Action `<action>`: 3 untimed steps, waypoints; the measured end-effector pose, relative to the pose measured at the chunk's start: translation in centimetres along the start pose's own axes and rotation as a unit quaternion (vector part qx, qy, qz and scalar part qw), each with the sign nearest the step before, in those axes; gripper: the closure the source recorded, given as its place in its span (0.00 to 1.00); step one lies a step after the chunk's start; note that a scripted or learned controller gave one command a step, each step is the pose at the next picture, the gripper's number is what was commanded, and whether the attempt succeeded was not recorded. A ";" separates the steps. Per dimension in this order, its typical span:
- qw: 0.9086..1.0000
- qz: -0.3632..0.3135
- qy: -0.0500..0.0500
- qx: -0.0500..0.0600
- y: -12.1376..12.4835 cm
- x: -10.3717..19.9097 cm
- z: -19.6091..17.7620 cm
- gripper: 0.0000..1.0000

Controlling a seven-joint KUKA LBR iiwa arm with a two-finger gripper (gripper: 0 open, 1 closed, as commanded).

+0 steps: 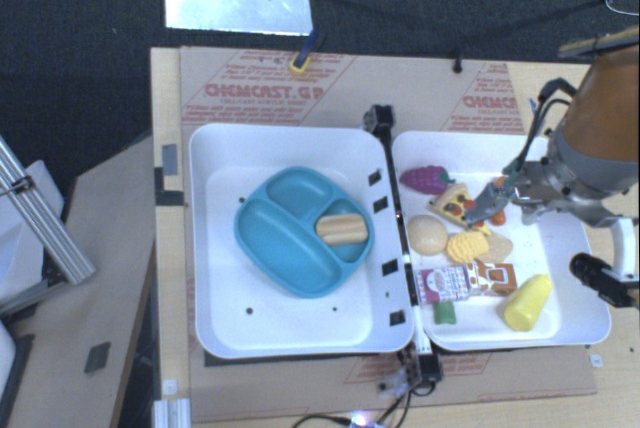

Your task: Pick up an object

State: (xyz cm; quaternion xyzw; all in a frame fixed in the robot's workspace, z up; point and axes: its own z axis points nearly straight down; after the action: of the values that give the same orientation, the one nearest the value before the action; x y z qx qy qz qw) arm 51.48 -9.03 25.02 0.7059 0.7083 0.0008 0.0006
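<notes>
My gripper (489,204) hangs over the right bin (580,246), reaching in from the right, its tip just right of a yellow pizza-slice toy (454,204). Close by lie a purple grape bunch (424,179), a beige round bun (427,235), a bumpy yellow piece (467,246), a small carton (470,280), a yellow bottle-shaped toy (527,302) and a small green piece (444,313). Nothing is visibly held by the gripper.
The left bin (220,216) holds a blue divided plate (285,236) with a bread roll (342,229) in one compartment. A black divider rail (393,216) runs between the bins. The arm's grey and orange body (600,126) covers the right bin's far right corner.
</notes>
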 end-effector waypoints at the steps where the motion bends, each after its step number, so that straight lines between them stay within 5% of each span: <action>1: 1.000 0.001 0.000 0.002 0.2 0.3 4.2 0.00; 2: 1.000 0.001 0.001 0.003 -0.8 0.6 9.3 0.00; 3: 1.000 0.002 -0.007 -0.017 -0.5 0.2 14.4 0.00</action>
State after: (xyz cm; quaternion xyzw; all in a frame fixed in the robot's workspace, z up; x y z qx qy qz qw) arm 51.00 -8.87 10.63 0.7069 0.7071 0.0079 0.0176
